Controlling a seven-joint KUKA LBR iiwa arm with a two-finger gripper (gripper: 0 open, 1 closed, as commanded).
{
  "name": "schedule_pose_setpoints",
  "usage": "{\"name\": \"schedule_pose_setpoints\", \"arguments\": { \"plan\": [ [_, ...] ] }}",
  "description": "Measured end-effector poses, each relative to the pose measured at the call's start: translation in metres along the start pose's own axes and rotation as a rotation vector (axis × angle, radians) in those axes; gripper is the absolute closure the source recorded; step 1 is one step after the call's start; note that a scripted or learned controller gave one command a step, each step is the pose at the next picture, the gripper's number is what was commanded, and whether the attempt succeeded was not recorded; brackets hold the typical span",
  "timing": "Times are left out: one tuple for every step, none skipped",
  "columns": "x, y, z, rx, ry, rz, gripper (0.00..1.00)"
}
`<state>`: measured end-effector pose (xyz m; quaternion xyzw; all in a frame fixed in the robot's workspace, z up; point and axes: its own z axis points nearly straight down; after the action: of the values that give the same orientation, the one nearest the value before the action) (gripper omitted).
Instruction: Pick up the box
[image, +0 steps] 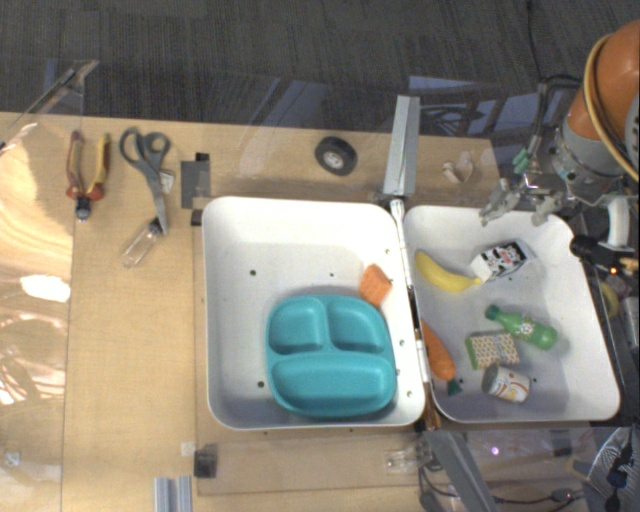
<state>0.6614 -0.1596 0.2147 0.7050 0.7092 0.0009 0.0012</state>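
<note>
A small white box (500, 260) with dark print lies tilted in the right bin (585, 330), near its back wall. My gripper (520, 205) hangs above the back edge of that bin, a short way behind and slightly right of the box. Its fingers (495, 207) are spread open with nothing between them. The box lies free, untouched by the gripper.
The right bin also holds a banana (447, 275), a green bottle (522, 326), a flat patterned packet (492, 349), a can (505, 384) and a carrot (438, 352). A teal divided plate (330, 355) and an orange piece (376, 285) sit in the left bin (240, 300).
</note>
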Motion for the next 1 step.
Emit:
{"name": "schedule_pose_setpoints", "arguments": {
  "plan": [
    [0.0423,-0.0225,0.0338,-0.001,0.000,-0.067,0.00]
  ]
}}
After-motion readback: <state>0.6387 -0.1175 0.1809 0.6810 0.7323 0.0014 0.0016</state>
